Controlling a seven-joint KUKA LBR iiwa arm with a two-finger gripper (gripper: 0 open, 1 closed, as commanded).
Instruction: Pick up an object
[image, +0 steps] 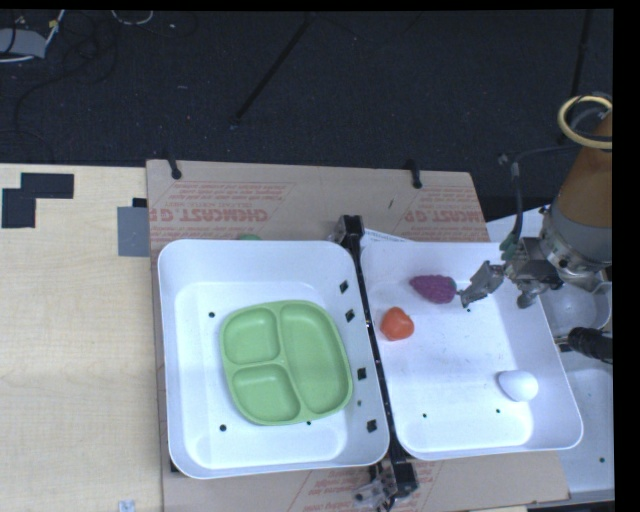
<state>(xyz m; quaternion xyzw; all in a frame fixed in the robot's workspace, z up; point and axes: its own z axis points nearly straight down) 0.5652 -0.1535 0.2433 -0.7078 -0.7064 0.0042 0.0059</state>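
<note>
A: We log two white bins side by side on the tabletop (80, 380). The left bin (190, 290) carries a green tray (285, 362) with three compartments, lying flat.

B: And the right bin (450, 420)?

A: We note three things on its floor. A purple piece (433, 288) lies near the far wall, an orange piece (397, 324) just beside the divider, and a white egg (518, 385) near the right wall, well apart from the other two.

B: The pincer?

A: We find the pincer (497, 285) over the right bin's far right part, fingers spread and released, nothing between them. One fingertip (470, 294) sits just beside the purple piece; we cannot tell whether it touches. The arm (583, 215) enters from the right.
</note>
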